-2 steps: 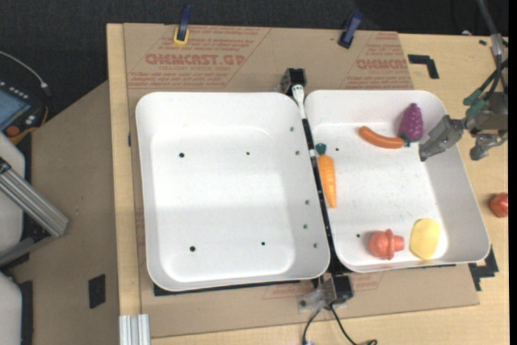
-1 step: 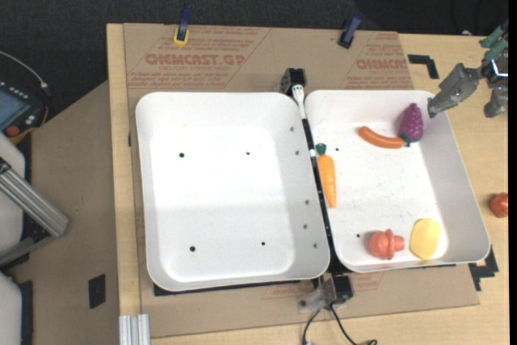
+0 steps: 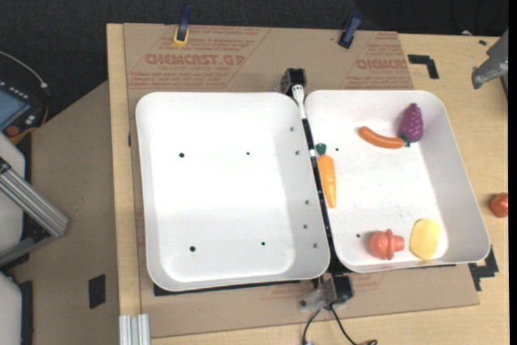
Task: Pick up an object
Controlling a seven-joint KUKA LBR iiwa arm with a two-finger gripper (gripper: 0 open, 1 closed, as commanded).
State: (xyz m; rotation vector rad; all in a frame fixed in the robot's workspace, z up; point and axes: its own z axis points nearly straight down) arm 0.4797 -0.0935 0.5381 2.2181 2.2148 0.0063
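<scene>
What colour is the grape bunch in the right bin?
Purple; grapes show clearly in the camera view.

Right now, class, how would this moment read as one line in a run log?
stage: before pick | right bin: carrot, sausage, grapes, lemon, red toy | held: nothing seen

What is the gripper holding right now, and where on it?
Nothing: the carrot, sausage, grapes and lemon all lie loose in the right bin.

A robotics lab: two shallow white plastic bins [image 3: 218,105] clamped on a cardboard-covered desk [image 3: 242,52], aluminium framing [image 3: 32,202] at left, plastic toy food.
</scene>
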